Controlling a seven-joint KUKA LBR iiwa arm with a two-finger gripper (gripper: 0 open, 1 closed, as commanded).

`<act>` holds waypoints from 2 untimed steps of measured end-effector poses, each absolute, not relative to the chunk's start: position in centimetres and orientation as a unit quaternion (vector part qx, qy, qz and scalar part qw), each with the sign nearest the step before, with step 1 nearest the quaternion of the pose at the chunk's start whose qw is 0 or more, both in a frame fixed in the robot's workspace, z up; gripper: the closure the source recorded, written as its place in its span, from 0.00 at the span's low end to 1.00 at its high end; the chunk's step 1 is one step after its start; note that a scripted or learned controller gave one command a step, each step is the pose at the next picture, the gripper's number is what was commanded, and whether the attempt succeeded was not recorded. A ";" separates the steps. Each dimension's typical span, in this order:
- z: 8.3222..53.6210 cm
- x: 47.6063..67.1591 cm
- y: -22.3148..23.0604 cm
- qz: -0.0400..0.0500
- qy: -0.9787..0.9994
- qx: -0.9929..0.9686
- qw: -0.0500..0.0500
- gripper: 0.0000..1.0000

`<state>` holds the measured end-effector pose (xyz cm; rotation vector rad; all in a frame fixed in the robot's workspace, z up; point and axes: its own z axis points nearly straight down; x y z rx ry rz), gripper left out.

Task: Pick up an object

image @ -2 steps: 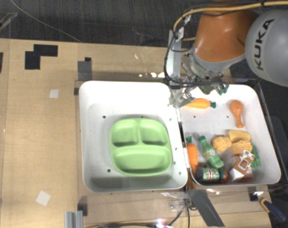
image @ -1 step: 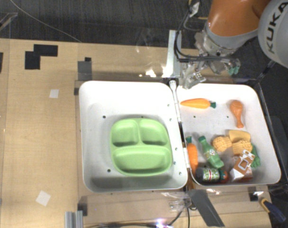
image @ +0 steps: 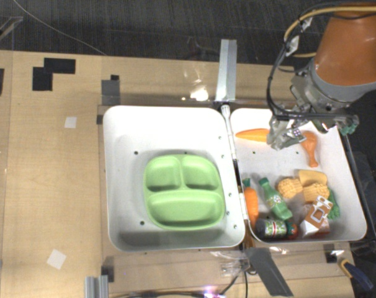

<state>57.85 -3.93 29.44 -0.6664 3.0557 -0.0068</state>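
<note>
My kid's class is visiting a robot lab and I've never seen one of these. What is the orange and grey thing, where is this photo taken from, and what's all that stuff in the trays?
The orange and grey thing is a robot arm reaching in from the right. At its tip is a two-finger gripper, its hand for picking things up.

The photo comes from one fixed camera above the bench, looking down at a slant.

Two shallow white bins sit side by side. The left bin holds a green divided plate. The right bin holds toy food: a carrot near the top, another carrot, a green bottle, a can, corn and more.

The gripper hangs over the right bin by the top carrot. I can't see anything held.
</note>
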 end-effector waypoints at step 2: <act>28.6 67.0 -6.3 -0.002 0.969 -0.246 0.006 1.00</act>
